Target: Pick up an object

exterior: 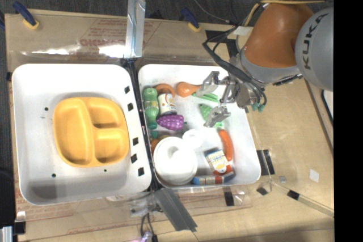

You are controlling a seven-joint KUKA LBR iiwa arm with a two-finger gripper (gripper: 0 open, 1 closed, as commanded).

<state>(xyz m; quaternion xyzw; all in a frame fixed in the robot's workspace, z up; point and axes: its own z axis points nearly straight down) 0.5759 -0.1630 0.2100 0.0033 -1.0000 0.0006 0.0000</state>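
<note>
My gripper (215, 99) hangs over the upper right part of the right bin (247, 132), and it is open, its two metal fingers spread wide. A small green item (207, 97) lies in the gap between them; whether they touch it I cannot tell. Elsewhere in this bin are purple grapes (172, 121), a green cucumber-like piece (150, 106), an orange pear-shaped toy (185, 88), a small can (166, 102), an orange carrot (227, 144) and a stack of white bowls (174, 160).
The left bin (28, 99) holds a yellow divided plate (91, 130). A small blue and yellow packet (215, 160) and a pen-like stick (211, 179) lie by the right bin's front wall. The arm's orange band (275, 34) rises beyond that bin's far right corner.
</note>
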